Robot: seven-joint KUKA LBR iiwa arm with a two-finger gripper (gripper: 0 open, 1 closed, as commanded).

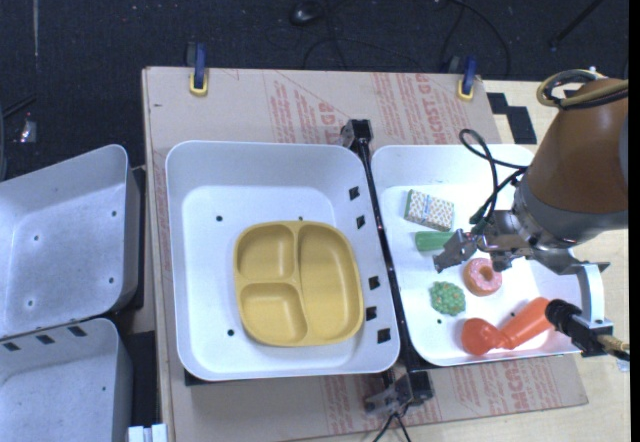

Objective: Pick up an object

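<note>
Several small toys lie in the right bin (pixel 400 230): a pink donut (pixel 483 277), green block (pixel 431 240), patterned wafer (pixel 430 209), bumpy green piece (pixel 448 298) and orange scoop (pixel 505 328). The gripper (pixel 462 248) hovers between block and donut, likely lining up a grab; grip state unclear. A yellow divided plate (pixel 297 282) sits apart in the left bin (pixel 190 230).

the pincer (pixel 468 248) hovers beside a pink donut (pixel 483 277) in the right bin (pixel 400 180).

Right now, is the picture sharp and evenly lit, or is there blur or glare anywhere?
Camera view: light is even and soft; the yellow divided plate and pink frosted doughnut read clearly; the arm's orange band is slightly blurred; the left white bin looks bright, without harsh glare.
</note>
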